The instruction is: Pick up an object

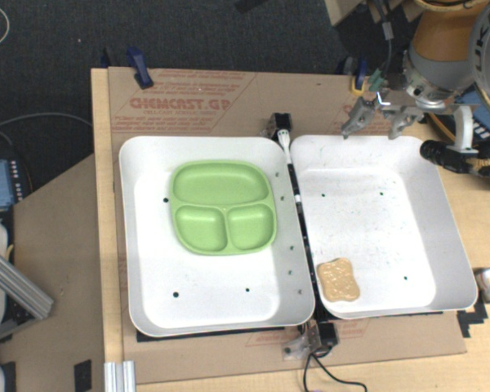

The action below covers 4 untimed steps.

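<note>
Two white bins (147, 300) side by side on cardboard sheet (188, 96); blue clamp (139, 66) at sheet's far edge

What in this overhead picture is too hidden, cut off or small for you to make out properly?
- The grey arm with the orange band: cut off by the top and right edges.
- The metal two-finger pincer: small and seen against clutter, so its fingers' state is unclear.
- The tan flat object in the right white bin: too small to identify.
- The green three-compartment plastic tray in the left white bin: underside hidden.

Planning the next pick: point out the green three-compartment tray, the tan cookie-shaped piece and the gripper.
Green three-compartment tray (224, 207), camera view, centre divider.
Tan cookie-shaped piece (338, 280), camera view, middle.
Gripper (380, 121), camera view, between fingertips.
</note>
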Tool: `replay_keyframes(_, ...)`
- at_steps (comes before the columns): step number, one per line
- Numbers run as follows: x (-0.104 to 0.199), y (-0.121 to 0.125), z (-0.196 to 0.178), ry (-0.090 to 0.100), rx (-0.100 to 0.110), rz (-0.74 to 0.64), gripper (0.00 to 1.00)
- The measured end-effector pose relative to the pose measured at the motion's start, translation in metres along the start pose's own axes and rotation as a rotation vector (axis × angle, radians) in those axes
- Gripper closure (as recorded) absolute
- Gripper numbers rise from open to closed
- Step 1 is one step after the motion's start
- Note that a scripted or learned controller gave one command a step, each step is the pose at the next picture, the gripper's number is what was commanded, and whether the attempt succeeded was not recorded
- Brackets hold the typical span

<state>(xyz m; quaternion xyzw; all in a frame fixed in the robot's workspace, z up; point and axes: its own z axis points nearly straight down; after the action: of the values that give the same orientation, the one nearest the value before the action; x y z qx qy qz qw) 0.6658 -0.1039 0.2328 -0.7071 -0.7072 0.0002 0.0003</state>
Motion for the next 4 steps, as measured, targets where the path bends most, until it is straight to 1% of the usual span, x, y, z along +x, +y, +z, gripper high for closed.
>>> replay_keyframes(1, 0.000, 0.001, -0.011, -0.001, -0.004, -0.001, 1.00)
replay_keyframes(2, -0.103, -0.019, -0.211, -0.012, -0.022, 0.008, 1.00)
replay_keyframes(3, -0.083, -0.059, -0.141, 0.001, 0.006, 0.002, 1.00)
replay_keyframes(4, -0.022, -0.150, -0.089, 0.005, 0.010, -0.002, 1.00)
